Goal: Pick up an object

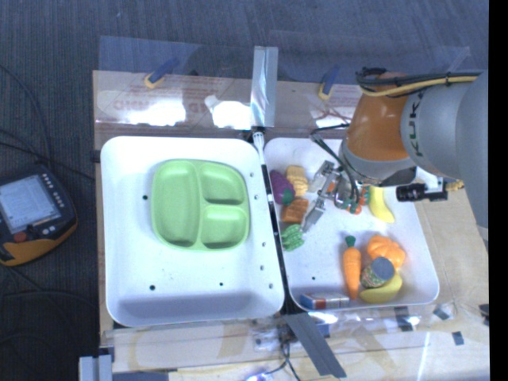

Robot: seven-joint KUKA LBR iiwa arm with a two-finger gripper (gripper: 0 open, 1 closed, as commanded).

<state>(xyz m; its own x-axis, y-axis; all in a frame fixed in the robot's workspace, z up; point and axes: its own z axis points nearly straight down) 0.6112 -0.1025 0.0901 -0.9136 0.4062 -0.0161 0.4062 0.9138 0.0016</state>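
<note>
Gripper: the two-finger metal gripper is seen low inside the right white bin, reached in from the right under the grey arm with its orange band. The fingers are seen spread apart, with nothing between them.
Objects near the gripper: a yellow toy corn cob and a purple toy aubergine are found just left of the fingers, against the bin's left wall. An orange-brown toy piece lies just below the corn, beside the lower fingertip. A green ridged toy vegetable lies below that, near the fingertip but apart from it.
Objects farther off: a yellow toy banana is placed right of the gripper, beside the arm. An orange toy carrot, an orange toy pumpkin and a grey-topped round toy on a yellow piece are grouped in the lower right corner, well apart from the fingers. A marker-like pen lies along the bottom wall.
Left bin: a green three-compartment plastic tray is held in the left white bin.
Writing: faint reddish print is seen on the board behind the bins, too blurred to be read. A handheld control pendant with a screen lies on the floor at left; its screen cannot be read.
</note>
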